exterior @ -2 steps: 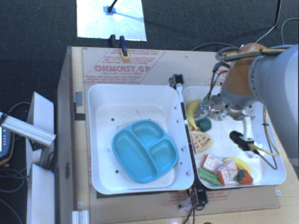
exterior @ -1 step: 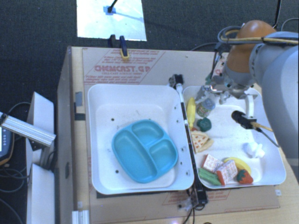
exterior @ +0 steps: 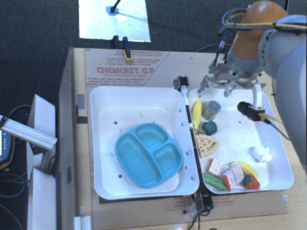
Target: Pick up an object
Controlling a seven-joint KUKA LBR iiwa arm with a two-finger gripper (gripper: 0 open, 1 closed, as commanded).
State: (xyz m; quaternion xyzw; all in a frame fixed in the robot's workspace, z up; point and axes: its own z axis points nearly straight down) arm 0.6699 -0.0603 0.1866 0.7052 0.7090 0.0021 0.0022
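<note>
Camera view: tool (exterior: 218, 86) hovers at the 12 o'clock edge of the right bin (exterior: 278, 150), fingers spread, gripping nothing. Nearest candidates sit just below it: small can (exterior: 211, 110), banana (exterior: 196, 114) at its 9 o'clock, dark green piece (exterior: 209, 127) at its 6. More toys crowd the bin's 6 o'clock corner. Left bin (exterior: 103, 128) holds a blue divided plate (exterior: 148, 154). Risk: the can lies tilted beside the banana, so closing fingers could roll it away or snag both.
</note>
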